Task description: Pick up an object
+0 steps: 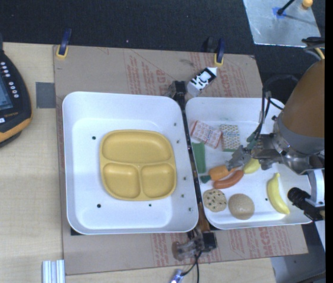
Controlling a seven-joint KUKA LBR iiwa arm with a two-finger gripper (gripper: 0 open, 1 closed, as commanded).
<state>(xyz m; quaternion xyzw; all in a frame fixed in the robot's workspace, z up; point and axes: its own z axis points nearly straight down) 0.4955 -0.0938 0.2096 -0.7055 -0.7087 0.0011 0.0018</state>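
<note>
On the surface (25, 175), the left bin (78, 158) carries a yellow divided tray (138, 164), while the right bin (255, 108) holds the pickable things: packets, a green piece, a cookie (215, 200), a potato-like lump (241, 206), a banana (277, 196). The end effector (241, 158) hovers just above the orange hot dog (225, 175) (its state I cannot tell). A good grasp probably means descending straight, straddling the hot dog's narrow width, clear of neighbours.

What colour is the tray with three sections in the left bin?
The sectioned tray is yellow, seen clearly in the camera view.
</note>
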